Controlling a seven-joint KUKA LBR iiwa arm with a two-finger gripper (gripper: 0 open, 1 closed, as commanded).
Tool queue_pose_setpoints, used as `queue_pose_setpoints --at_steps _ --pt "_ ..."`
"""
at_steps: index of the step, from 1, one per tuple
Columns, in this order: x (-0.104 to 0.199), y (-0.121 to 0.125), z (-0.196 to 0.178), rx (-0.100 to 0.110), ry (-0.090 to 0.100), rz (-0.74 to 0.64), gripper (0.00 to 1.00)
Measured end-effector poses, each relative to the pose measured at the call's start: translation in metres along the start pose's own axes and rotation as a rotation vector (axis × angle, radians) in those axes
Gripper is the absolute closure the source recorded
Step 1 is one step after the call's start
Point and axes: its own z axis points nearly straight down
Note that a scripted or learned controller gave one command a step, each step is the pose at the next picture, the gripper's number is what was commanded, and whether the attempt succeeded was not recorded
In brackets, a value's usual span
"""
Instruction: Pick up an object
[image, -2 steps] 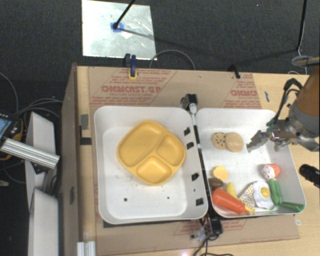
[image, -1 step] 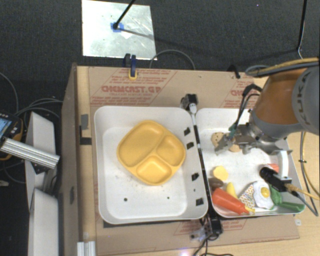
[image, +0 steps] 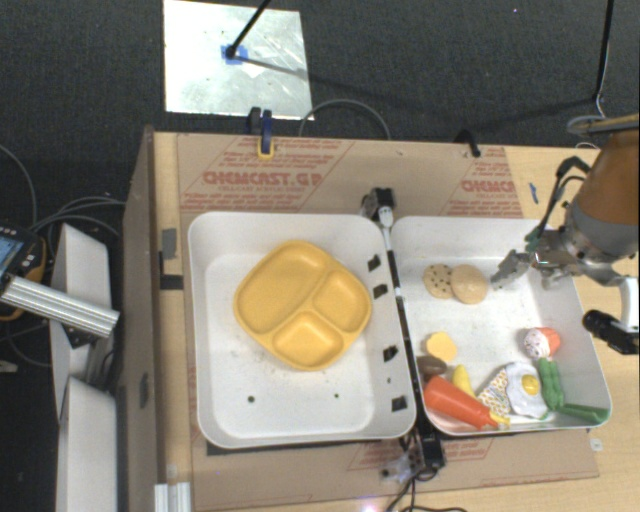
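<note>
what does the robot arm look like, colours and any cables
The grey KUKA arm carries a broad orange band above the wrist. A thin dark cable loops along its side. The metal two-finger gripper ends in slim grey fingers.

red print on the cardboard

the cardboard sheet (image: 330, 165) under the two bins carries red printed lettering behind the left bin, reading roughly "chemcast gp". a second red print of the same kind sits behind the right bin, too partial to read.

Bright, even overhead light; soft focus.
</note>
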Motion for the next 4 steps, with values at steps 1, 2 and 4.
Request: queue_pose_setpoints --at_steps 1,2,4 --pt "0.091 -0.031 0.022 0.008 0.011 -0.016 0.0" --pt "0.089 0.041 0.074 -0.006 0.004 -0.013 0.0" --pt "0.096 0.07 0.057 -0.015 0.005 -0.014 1.0"
